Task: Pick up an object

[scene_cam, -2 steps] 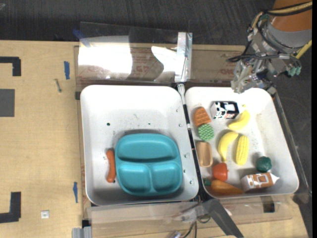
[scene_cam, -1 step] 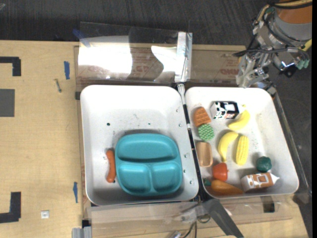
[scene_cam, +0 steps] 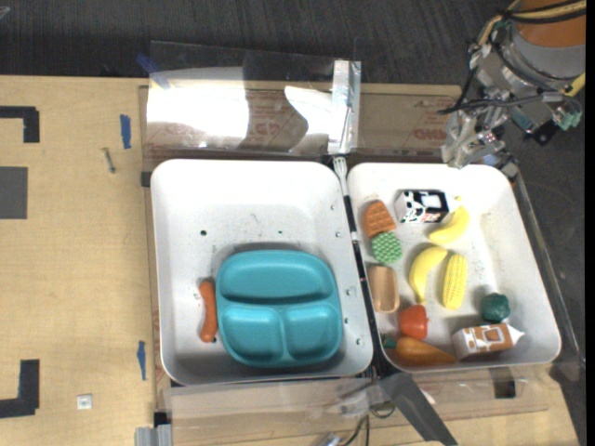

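gripper (scene_cam: 468,147): above right bin's (scene_cam: 530,214) 1 o'clock corner, finger state can't tell
objects: toy food in right bin; banana (scene_cam: 449,228) nearest, at gripper's 6 o'clock
left bin (scene_cam: 186,212): teal tray (scene_cam: 277,307), hotdog (scene_cam: 208,310)

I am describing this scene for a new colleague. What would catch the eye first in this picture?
First, the large teal divided tray in the left bin, with an orange sausage-like toy lying along its left side. Next, the crowd of toy foods in the right bin, above all the yellow corn and banana. The pincer hovers over that bin's far edge.
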Robot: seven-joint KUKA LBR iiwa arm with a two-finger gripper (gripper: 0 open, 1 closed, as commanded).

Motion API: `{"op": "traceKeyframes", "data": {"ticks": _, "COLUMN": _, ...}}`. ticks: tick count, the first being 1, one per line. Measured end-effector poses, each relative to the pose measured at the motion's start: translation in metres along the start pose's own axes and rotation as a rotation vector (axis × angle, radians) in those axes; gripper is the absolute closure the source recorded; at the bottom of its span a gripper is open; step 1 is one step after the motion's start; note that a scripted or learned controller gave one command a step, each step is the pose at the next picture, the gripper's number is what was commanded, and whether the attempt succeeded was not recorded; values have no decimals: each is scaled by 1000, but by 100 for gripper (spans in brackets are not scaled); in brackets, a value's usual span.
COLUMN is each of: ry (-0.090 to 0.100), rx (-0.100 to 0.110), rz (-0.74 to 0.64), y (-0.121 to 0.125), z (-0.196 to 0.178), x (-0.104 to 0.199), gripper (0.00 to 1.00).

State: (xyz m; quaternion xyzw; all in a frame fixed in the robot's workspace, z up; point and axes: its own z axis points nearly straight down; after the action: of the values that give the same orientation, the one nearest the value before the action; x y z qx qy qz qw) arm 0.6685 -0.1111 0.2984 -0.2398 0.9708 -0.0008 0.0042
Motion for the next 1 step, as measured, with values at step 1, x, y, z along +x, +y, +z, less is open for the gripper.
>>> {"op": "traceKeyframes", "data": {"ticks": 1, "ry": 3, "rx": -3, "rz": -105, "y": -5, "z": 17, "x": 3, "gripper": 100}}
